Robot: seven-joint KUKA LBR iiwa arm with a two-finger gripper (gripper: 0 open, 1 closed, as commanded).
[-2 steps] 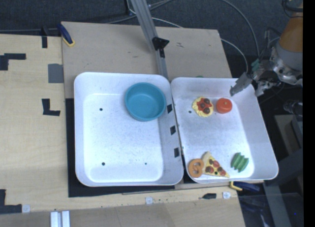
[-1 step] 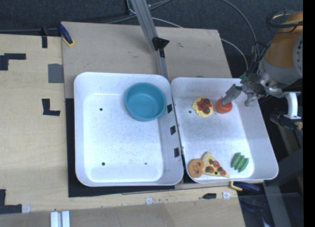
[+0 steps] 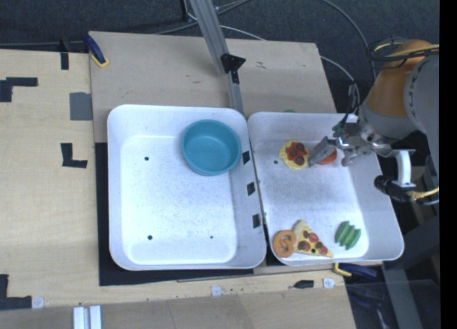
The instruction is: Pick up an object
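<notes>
Toys lie in the right bin (image 3: 371, 206): a round pizza (image 3: 293, 154) at its upper middle, a pretzel (image 3: 283, 243), pizza slice (image 3: 312, 242) and green piece (image 3: 348, 235) along the bottom. Left bin (image 3: 143, 199) holds a blue bowl (image 3: 211, 147). Gripper (image 3: 323, 153), beside the round pizza, seems clamped on something red (image 3: 328, 158).

Tan bench (image 3: 43, 178) across the frame, bearing two white bins (image 3: 118, 199) side by side at centre, black tape marks (image 3: 70, 155) at left

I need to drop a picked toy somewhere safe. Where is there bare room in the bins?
Left bin: bare everywhere below the blue bowl. Right bin: a bare middle strip. It is crowded near the gripper and round toy, and by the pizza slice and green piece.
</notes>
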